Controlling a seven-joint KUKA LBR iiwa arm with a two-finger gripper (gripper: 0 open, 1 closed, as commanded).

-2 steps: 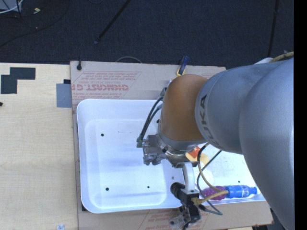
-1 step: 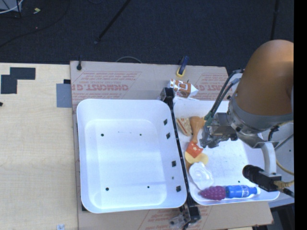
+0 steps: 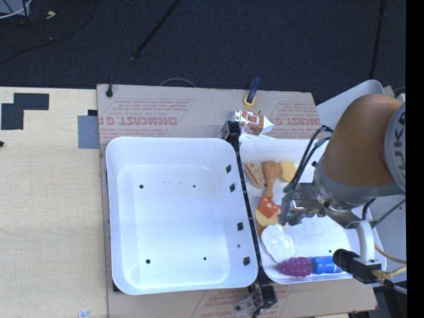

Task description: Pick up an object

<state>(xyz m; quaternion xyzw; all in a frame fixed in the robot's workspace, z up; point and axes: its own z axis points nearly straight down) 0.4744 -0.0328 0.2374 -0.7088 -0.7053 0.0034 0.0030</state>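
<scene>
A pale wooden bench (image 3: 46, 211) carries two white bins. In the right bin (image 3: 331, 234), the claw (image 3: 289, 212) hovers just beside a red-orange object (image 3: 267, 209); whether it is open, I cannot tell.

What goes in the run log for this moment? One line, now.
gripper: low in right bin, fingers unclear | nearest: red-orange piece | left bin: untouched

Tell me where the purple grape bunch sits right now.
The purple grape bunch lies in the right bin, against its near edge, between the white crumpled item and the blue object.
</scene>
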